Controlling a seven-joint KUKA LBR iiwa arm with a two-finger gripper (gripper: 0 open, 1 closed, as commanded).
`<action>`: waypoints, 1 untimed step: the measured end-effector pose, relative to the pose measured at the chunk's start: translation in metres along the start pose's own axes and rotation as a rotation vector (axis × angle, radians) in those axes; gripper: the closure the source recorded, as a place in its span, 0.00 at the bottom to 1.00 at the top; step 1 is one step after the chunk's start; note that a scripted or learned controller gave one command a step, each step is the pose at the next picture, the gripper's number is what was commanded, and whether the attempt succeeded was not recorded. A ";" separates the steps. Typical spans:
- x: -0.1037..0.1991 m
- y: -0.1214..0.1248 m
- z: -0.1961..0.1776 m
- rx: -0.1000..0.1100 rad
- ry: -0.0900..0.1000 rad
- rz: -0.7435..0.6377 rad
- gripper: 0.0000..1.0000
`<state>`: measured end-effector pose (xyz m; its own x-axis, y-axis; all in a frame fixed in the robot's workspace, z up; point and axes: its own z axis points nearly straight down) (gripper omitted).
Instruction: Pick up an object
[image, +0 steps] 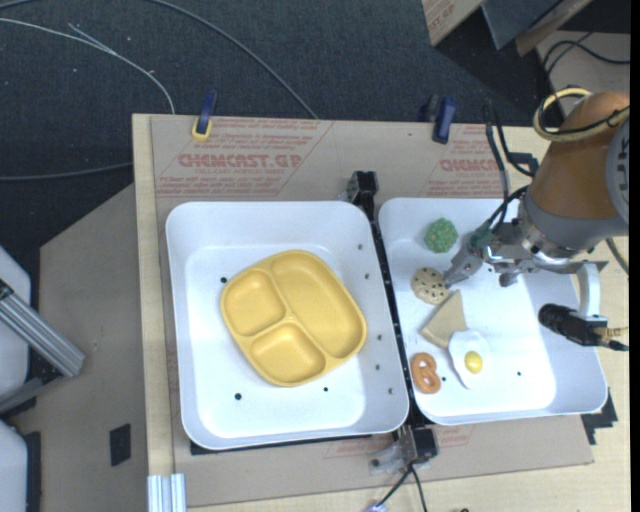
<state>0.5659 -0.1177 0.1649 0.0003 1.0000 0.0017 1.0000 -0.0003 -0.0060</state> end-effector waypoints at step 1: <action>-0.003 0.005 0.060 0.001 0.000 0.000 0.00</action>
<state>0.5704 -0.1203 0.1051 0.0003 1.0000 0.0016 1.0000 -0.0003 -0.0066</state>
